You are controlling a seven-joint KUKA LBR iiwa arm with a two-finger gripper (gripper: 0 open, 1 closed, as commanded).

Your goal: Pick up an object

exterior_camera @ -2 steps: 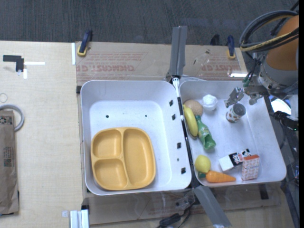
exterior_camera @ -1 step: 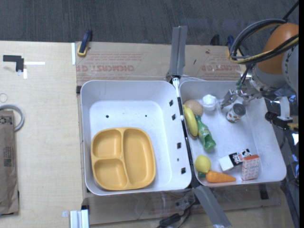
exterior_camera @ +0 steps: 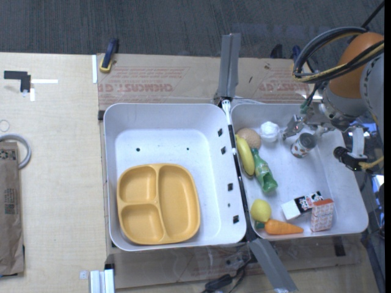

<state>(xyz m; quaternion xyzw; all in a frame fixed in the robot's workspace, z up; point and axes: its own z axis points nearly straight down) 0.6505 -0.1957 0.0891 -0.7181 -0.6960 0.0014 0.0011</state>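
Note:
The right bin [exterior_camera: 342,182] holds several small things. A banana [exterior_camera: 245,155] lies against a tan ball [exterior_camera: 249,137] and a green bottle [exterior_camera: 264,173] at its left side. A white round piece [exterior_camera: 269,129] sits near the far wall. At the front lie a lemon [exterior_camera: 261,210], a carrot [exterior_camera: 283,227], a black-and-white box [exterior_camera: 302,204] and a red carton [exterior_camera: 322,215]. My gripper [exterior_camera: 299,137] hangs low over the far part of this bin, just right of the white piece, apart from the banana.
The left bin [exterior_camera: 122,127] carries a yellow divided plate [exterior_camera: 159,203]. A metal divider [exterior_camera: 230,72] runs between the bins. Cardboard [exterior_camera: 159,78] lies behind them. The arm and its cables [exterior_camera: 342,60] fill the far right corner.

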